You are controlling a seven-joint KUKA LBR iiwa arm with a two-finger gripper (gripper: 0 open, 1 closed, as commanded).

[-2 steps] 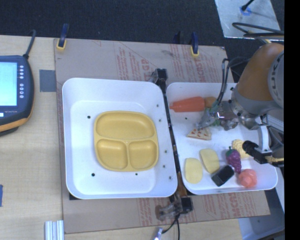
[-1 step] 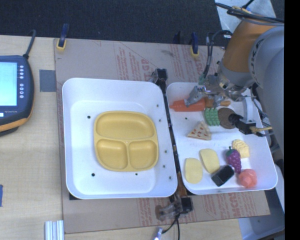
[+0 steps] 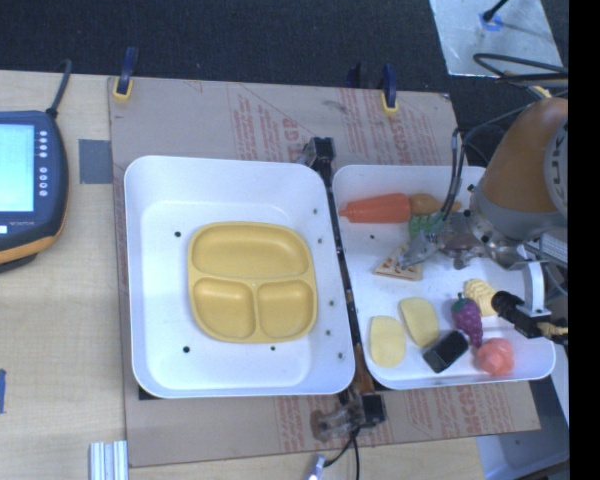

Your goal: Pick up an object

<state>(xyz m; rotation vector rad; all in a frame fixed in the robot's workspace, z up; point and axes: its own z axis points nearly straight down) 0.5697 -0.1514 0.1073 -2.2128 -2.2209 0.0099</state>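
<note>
The right bin (image 3: 540, 368) holds several toy foods. An orange carrot (image 3: 375, 208) lies at its far left, with green leaves (image 3: 421, 226) at its right end. A small tan wedge (image 3: 398, 267) lies just below them. My gripper (image 3: 418, 251) reaches in from the right and sits low over the wedge, beside the leaves. Two pale yellow pieces (image 3: 387, 340) (image 3: 418, 319), purple grapes (image 3: 467, 318), a black block (image 3: 445, 351), a pink fruit (image 3: 495, 356) and a yellow corn piece (image 3: 478, 293) lie toward the near side. Nothing is visibly held.
The left bin (image 3: 150, 268) holds a yellow divided plate (image 3: 252, 280). A ridge (image 3: 338, 268) separates the two bins. A teach pendant (image 3: 15, 183) rests at the bench's left. The grey arm (image 3: 520, 183) covers the right bin's far right part.
</note>
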